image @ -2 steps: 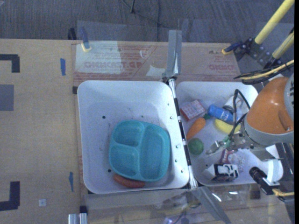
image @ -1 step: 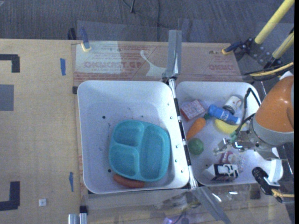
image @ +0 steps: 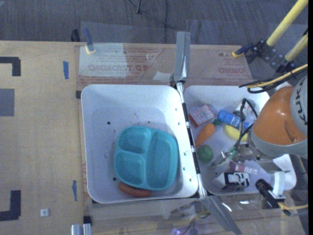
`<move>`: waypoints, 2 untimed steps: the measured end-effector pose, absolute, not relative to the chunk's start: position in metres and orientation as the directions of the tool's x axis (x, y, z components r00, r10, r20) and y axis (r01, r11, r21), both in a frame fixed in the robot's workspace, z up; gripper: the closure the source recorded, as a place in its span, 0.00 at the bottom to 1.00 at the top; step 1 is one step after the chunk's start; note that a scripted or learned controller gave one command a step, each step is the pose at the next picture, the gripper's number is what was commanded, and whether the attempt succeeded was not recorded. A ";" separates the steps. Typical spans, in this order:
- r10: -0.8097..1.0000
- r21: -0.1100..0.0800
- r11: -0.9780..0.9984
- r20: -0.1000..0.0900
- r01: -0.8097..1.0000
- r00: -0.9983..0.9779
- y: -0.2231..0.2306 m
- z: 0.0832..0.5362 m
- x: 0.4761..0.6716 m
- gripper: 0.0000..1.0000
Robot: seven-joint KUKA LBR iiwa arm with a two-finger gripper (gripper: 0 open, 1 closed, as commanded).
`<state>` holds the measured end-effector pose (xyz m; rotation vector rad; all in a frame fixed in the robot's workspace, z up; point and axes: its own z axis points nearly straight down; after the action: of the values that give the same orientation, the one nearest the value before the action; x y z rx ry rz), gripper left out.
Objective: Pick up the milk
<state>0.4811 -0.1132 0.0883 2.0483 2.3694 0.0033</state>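
The milk (image: 237, 179) looks like a small white carton with black patches, lying on its side near the front of the right bin (image: 215, 94). My gripper (image: 234, 156) hangs just above and slightly behind the carton, under the orange band of the arm (image: 279, 119). The wrist hides much of the gripper, and I see nothing clearly held in it.
Around the gripper in the right bin lie a green ball (image: 205, 153), a carrot (image: 205, 134), a pink box (image: 202, 114), a blue bottle (image: 230, 117) and a yellow item (image: 232, 131). The left bin (image: 98, 146) holds a teal divided plate (image: 146, 156) with a red sausage (image: 134, 190) at its front.
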 end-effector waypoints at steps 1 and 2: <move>0.992 0.002 0.123 -0.001 0.992 -0.123 -0.112 0.255 0.572 0.00; 0.988 0.009 0.156 -0.004 0.988 -0.156 -0.124 0.088 0.512 0.00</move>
<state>0.5118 -0.1236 0.0884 2.0348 2.3819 0.0067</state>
